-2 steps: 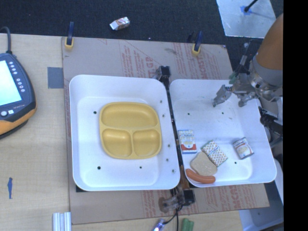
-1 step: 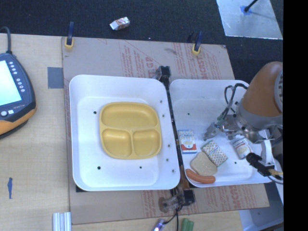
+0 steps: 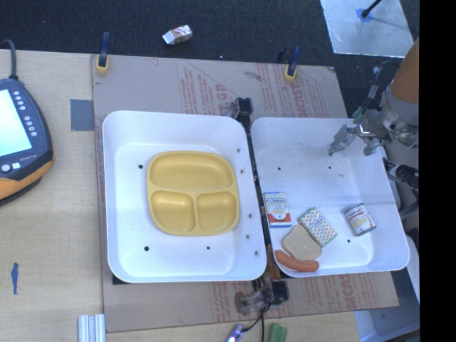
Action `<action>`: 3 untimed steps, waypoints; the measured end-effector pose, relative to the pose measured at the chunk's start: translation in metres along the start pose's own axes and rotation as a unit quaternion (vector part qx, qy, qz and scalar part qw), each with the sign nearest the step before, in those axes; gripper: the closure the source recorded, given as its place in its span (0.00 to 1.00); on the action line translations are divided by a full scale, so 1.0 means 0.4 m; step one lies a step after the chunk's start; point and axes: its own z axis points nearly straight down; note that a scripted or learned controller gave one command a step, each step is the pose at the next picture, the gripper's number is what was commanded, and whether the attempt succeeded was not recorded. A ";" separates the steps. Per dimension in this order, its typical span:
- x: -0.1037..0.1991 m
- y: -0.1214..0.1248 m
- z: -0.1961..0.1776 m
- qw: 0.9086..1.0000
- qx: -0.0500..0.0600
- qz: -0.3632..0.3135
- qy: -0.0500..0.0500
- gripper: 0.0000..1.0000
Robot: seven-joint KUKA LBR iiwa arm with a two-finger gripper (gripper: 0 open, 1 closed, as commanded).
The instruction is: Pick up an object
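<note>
Nothing was picked yet: the gripper hung at the right bin's upper edge, fingers apart and empty, well apart from the can and sausage below.

Two shallow white plastic bins look smooth and matt; the yellow three-compartment plastic plate has a soft sheen; brown cardboard sheet beneath is dull, over pale wood-look surface.

No lettering anywhere is clear enough to read.
</note>
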 end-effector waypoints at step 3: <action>0.063 -0.160 0.110 1.000 0.001 0.001 0.000 0.00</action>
